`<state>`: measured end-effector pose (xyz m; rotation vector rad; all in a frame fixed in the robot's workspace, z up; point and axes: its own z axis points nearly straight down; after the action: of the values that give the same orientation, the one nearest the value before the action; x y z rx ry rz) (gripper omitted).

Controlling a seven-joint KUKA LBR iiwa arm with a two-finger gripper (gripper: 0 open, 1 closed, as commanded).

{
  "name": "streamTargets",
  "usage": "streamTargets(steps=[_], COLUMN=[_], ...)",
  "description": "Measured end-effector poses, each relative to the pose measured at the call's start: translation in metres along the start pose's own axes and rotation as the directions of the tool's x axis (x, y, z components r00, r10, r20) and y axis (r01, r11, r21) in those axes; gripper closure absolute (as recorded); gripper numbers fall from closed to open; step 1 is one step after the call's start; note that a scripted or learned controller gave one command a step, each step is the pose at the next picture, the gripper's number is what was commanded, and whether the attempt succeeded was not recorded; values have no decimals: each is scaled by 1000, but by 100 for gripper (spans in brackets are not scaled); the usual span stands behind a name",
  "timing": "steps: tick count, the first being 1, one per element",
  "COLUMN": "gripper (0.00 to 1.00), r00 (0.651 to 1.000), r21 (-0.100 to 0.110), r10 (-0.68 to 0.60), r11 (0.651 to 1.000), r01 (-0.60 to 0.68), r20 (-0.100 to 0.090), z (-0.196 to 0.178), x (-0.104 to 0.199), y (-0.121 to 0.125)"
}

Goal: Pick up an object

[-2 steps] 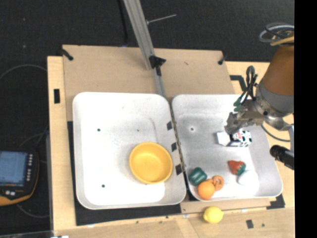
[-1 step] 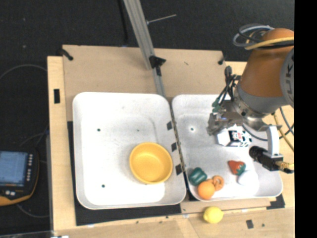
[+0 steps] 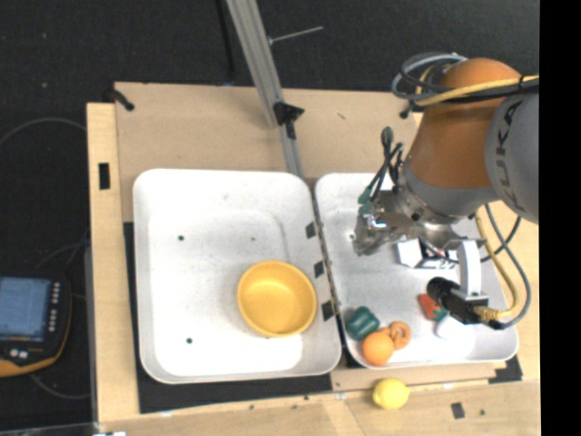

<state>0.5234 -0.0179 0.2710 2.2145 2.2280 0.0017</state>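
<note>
A big grey robot arm with an orange band (image 3: 463, 130) reaches in from the right and hangs over the right white bin (image 3: 345, 198). Its metal gripper (image 3: 374, 232) sits low over the upper left part of that bin, and I cannot tell what its hand is doing or if anything is in it. Near the bottom of the right bin lie a small dark green block (image 3: 361, 320), a round orange ball (image 3: 378, 348) and a smaller orange fruit shape (image 3: 398, 333), close together. A little red thing (image 3: 428, 304) lies farther right beside a black part. In the left white bin (image 3: 182, 207) sits a yellow plastic bowl (image 3: 276, 298), open side up, near the wall between the bins. A yellow lemon-shaped toy (image 3: 390, 393) rests on the tan wooden bench (image 3: 182, 125), just outside the right bin's bottom edge.
</note>
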Motion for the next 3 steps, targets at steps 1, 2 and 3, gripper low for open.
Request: streamTargets(steps=[1, 2, 3], gripper=[100, 100, 100], r00=[1000, 1000, 1000], r21=[1, 1, 2], r10=[3, 0, 7], r11=[1000, 1000, 1000], r01=[-3, 0, -7], r20=[1, 0, 2], z=[10, 20, 41], x=[48, 100, 105], y=[-1, -13, -28])
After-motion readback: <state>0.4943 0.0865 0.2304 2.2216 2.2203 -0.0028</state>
